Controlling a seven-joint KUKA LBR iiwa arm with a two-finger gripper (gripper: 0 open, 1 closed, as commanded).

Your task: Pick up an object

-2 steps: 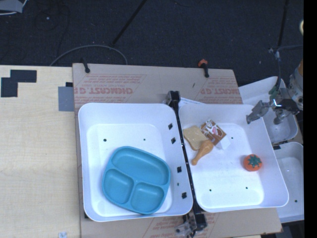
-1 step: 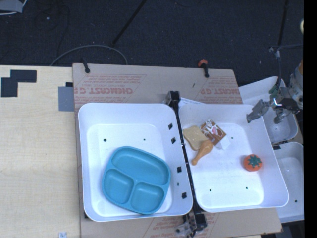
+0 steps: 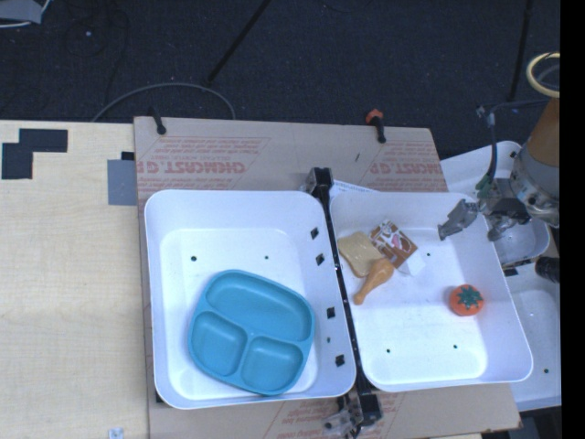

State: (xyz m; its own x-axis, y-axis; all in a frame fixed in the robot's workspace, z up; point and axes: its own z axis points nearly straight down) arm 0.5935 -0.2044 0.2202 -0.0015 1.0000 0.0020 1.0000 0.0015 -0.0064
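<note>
Gripper (image 3: 477, 218) open and holding nothing, poised over right bin (image 3: 512, 332) rim at two o'clock. Tomato toy (image 3: 466, 300) at four o'clock. Risks rolling off under an off-centre pinch.

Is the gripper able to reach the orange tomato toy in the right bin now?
Probably yes. The tomato toy lies alone near the right bin's right side, below the gripper; nothing stands between them.
</note>
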